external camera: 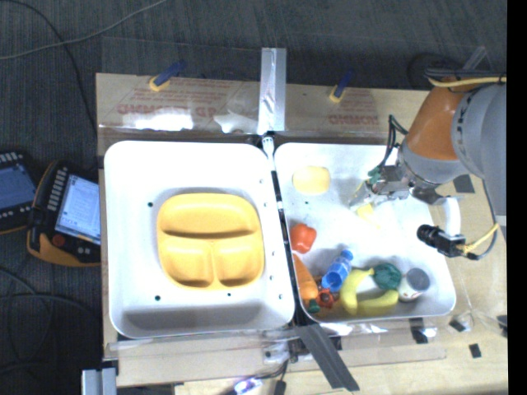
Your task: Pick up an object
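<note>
My gripper (375, 189) hangs low over the back right part of the right bin (346, 156), reaching in from the right. A small pale yellow piece (364, 211) lies just under and in front of it. A round pale yellow object (311, 178) rests to its left near the back wall. Along the front of this bin lie a red-orange pepper (303, 237), a carrot (306, 281), a blue bottle (335, 271), a banana (368, 291), a green object (387, 276) and a grey disc (417, 281).
The left bin (132, 171) holds a yellow divided tray (210, 239). A metal divider (272, 89) stands behind where the bins meet. A handheld pendant (62, 216) lies off the bench to the left. The arm's orange band (432, 126) is over the bin's right rim.
</note>
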### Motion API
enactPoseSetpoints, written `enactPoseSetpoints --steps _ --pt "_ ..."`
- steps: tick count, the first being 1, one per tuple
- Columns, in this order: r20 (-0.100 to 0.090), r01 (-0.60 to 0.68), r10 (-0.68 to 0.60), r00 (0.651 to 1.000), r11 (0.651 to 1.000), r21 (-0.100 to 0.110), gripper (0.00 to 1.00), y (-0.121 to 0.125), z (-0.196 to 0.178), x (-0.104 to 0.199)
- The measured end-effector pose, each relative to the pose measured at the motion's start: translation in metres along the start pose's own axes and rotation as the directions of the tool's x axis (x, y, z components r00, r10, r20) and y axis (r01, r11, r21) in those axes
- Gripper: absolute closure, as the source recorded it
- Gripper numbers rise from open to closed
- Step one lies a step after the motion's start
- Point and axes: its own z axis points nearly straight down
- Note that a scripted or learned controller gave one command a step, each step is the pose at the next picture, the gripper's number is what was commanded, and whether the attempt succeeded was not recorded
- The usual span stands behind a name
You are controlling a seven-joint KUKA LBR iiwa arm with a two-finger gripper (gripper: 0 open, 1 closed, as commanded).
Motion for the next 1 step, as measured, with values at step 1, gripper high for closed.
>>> enactPoseSetpoints --steps 1 --pt "-0.005 0.074 -0.074 0.997 0.997 0.013 1.00 0.0103 -0.0878 0.0322"
